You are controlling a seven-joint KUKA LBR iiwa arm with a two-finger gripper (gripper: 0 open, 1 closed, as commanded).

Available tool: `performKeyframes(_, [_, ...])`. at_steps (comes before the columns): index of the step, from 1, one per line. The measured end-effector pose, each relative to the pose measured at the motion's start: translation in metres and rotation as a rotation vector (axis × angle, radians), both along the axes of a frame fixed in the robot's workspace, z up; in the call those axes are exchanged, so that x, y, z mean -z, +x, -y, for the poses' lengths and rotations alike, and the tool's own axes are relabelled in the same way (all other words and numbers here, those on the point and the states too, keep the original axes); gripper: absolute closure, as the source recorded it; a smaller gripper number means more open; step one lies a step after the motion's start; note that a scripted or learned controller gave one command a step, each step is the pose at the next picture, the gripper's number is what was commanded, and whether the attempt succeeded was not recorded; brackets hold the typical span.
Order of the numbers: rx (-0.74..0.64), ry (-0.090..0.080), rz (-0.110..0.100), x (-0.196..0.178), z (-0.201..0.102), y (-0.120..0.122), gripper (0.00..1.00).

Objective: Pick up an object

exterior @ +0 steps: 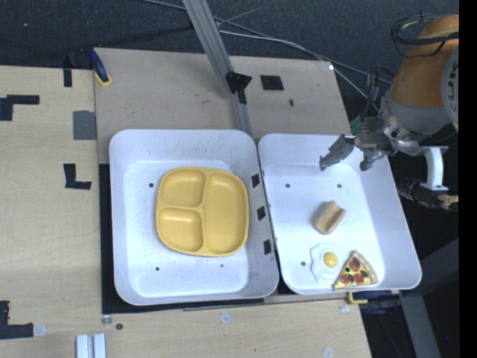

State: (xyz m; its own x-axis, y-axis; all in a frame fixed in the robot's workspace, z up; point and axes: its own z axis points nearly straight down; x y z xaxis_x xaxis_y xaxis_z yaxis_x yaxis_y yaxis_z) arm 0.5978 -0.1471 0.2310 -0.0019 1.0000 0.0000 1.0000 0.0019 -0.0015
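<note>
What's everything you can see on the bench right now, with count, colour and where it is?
Shallow white bins: two, side by side on the bench.
Yellow three-compartment plastic plate: one, left bin, centre.
Tan bread-roll toy: one, right bin, middle.
White-and-yellow fried-egg toy: one, right bin, near edge.
Red-and-yellow pizza-slice toy: one, beside the egg.
Grey arm with orange band: one, right side.
Two-finger gripper: open, over the right bin's far edge.

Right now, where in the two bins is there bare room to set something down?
Right bin: bare floor left of the bread roll. The fried egg and pizza slice crowd its near corner. Left bin: a strip around the yellow plate.
</note>
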Motion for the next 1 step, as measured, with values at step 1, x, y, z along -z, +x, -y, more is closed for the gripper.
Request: performKeyframes(1, [0.001,-0.001,-0.003,0.0457,0.0014,0.0053,0.00])
